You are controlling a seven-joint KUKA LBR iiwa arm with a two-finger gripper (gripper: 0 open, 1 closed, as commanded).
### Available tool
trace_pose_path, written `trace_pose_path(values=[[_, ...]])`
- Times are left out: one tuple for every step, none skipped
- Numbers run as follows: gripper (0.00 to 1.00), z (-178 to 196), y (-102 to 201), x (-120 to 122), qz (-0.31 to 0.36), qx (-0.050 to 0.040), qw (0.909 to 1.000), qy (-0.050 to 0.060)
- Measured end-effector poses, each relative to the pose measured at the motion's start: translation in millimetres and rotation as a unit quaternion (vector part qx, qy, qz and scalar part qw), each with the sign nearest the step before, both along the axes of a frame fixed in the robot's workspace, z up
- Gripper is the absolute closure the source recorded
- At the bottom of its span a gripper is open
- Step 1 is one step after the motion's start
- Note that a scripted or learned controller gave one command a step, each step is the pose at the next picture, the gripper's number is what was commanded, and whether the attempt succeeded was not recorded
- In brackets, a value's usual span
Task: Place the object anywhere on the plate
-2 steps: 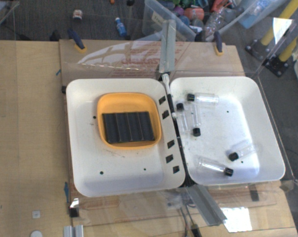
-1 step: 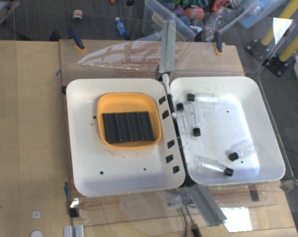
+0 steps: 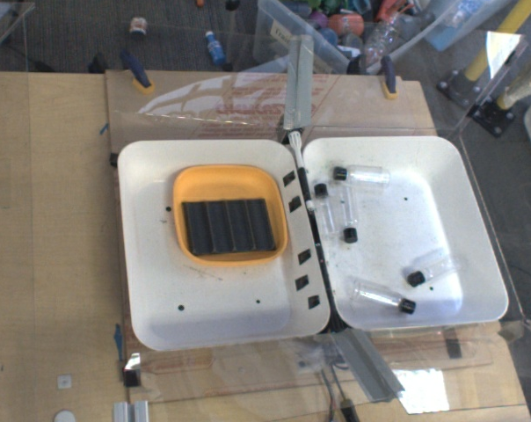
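A yellow-orange plate [image 3: 188, 185] lies in the left bin [image 3: 151, 306], and a dark ribbed rectangular block [image 3: 229, 227] rests flat on its middle. In the right bin [image 3: 476, 262] lie several clear plastic vials with black caps: one near the top [image 3: 360, 175], two by the left wall [image 3: 336, 209], one at the lower right [image 3: 429, 266] and one near the front [image 3: 380, 296].
A metal divider strip [image 3: 298, 77] runs between the bins, with black tabs [image 3: 301, 253] along the seam. A clear tub of colourful toys [image 3: 362, 7] stands behind the bench. Wooden bench surface surrounds both bins.
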State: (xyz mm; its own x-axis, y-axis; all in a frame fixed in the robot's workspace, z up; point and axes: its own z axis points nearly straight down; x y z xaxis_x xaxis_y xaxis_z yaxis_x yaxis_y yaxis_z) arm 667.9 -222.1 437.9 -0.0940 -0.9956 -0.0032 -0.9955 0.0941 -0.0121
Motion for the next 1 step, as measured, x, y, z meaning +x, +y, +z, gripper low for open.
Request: trace_pose_path(values=[[0.0, -0.3, 0.9, 0.3, 0.086, -0.0009, 0.9963, 0.0]])
